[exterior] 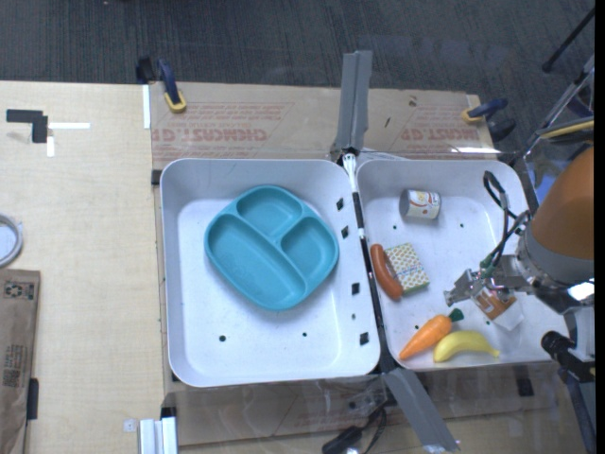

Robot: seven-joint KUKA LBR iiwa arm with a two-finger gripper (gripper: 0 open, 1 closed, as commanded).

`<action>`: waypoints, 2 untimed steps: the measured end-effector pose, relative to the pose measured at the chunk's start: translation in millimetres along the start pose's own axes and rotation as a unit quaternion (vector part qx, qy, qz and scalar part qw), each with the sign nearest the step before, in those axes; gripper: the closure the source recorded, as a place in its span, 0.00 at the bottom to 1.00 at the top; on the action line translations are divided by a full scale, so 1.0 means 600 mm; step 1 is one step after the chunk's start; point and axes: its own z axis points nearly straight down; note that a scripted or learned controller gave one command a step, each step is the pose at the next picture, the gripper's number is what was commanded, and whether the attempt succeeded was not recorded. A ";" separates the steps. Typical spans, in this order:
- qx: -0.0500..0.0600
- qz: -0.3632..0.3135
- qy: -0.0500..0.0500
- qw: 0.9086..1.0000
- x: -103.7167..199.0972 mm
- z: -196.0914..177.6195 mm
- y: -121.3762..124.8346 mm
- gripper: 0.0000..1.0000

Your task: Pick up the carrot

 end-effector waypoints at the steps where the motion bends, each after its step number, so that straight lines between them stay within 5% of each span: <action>1: 0.003 0.104 0.000 0.995 -0.051 -0.180 -0.004 0.00; 2: -0.008 0.174 -0.002 0.985 -0.006 0.019 0.005 0.00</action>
